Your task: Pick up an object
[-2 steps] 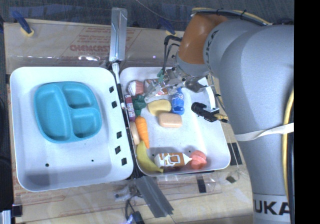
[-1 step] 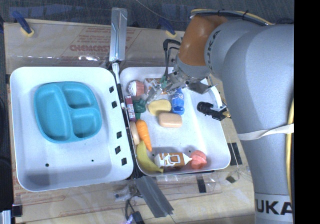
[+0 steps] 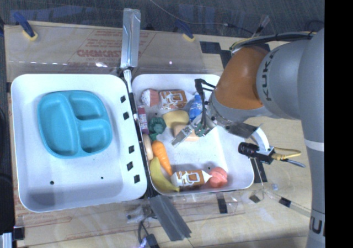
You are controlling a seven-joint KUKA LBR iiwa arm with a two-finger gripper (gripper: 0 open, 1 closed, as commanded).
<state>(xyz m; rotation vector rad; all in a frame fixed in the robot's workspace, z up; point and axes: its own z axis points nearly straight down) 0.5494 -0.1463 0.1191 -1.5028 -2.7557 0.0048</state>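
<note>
Two white bins (image 3: 118, 183) sit on plywood printed "CHEMCAST" (image 3: 99, 52). "KUKA" marks the arm (image 3: 267, 78); its gripper (image 3: 190, 131), fingers apart, hovers over yellow toy food (image 3: 175, 118).

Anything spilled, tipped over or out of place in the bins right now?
Nothing stands out. The toy food lies loosely jumbled in the right bin, all inside its walls, and the blue divided tray sits flat in the left bin. The tool hangs above the pile.

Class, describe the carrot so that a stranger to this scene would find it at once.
Start at the right bin, the one crowded with toy food. Look along its left wall, about halfway down, just below a dark green piece. The carrot is the slim orange cone there, slanting down toward the yellow banana.
</note>
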